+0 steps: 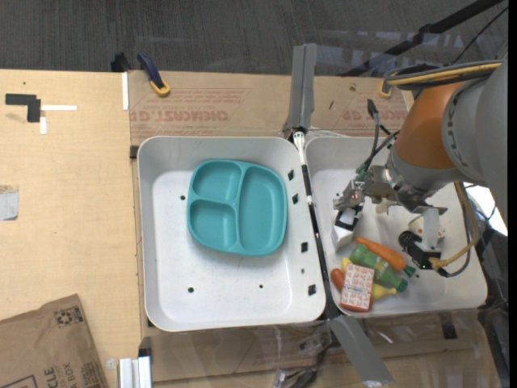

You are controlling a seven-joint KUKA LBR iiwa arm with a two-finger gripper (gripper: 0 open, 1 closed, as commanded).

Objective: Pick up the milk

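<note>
The left bin (153,241) had wide free floor around the teal plate (237,207). In the right bin (323,184) the arm (440,132) covered the upper part. The carrot (381,252) and other toys lay close against the milk (358,287), leaving little room beside it.

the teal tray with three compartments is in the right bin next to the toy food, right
Not quite. The camera view shows the teal tray with three compartments lying in the left bin, alone. The toy food, carrot and milk carton included, sits in the right bin, where the arm is reaching.
</note>
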